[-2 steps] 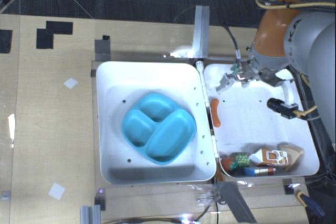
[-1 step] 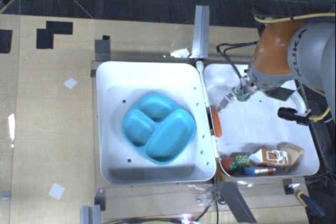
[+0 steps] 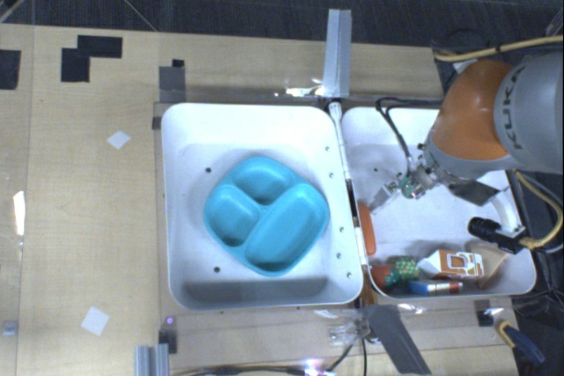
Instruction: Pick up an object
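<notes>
Now, the scene in short lines, with the right bin point(image 3: 388, 128) as the landmark.

Arm: it reaches over the right bin from the far right side, and its orange band point(image 3: 471, 123) hangs above the upper part of this bin.

Hand: the hand point(image 3: 407, 184) is over the middle of the right bin floor; if it is released or clenched, I cannot tell, and I see nothing grasped in it.

Task's things: an orange carrot-like piece point(image 3: 367, 229) lies along the left wall of the right bin; a green item point(image 3: 403, 269), a small carton point(image 3: 460, 262) and a red pen-like item point(image 3: 434, 285) are crowded at its near edge.

Left of the right bin: the left bin point(image 3: 189, 145) holds a blue divided tray point(image 3: 266, 213).

Risk 1: the hand seems to be above bare floor, apart from every object, so a descent here would probably catch nothing.

Risk 2: the objects lie against the walls and corner of the right bin, so a finger may hit the rim or push them away.

Risk 3: the near-edge objects touch each other, so one may slip or two may come together.
</notes>
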Robot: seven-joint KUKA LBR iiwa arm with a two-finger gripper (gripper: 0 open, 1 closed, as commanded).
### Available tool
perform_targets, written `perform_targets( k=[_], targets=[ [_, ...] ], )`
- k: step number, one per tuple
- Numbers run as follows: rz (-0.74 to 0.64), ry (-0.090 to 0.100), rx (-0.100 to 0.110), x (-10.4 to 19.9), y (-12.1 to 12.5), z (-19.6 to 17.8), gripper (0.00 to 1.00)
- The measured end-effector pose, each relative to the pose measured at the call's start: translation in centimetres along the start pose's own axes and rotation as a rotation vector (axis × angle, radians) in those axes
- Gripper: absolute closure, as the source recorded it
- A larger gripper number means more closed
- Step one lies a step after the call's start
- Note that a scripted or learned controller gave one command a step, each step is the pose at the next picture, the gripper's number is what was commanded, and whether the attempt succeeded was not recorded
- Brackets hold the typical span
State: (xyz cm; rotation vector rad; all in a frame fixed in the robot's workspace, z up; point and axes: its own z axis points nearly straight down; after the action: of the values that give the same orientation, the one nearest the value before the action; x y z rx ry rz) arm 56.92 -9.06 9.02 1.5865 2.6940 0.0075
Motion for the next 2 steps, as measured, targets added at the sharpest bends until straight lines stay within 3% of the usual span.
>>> perform_targets(
  k=[1, 2],
  targets=[
    [0.024, 0.009, 0.008, 3.5, -7.3, -3.1, 0.0],
    [-0.031, 0.004, 0.002, -4.3, -0.7, 0.2, 0.0]
  ],
)
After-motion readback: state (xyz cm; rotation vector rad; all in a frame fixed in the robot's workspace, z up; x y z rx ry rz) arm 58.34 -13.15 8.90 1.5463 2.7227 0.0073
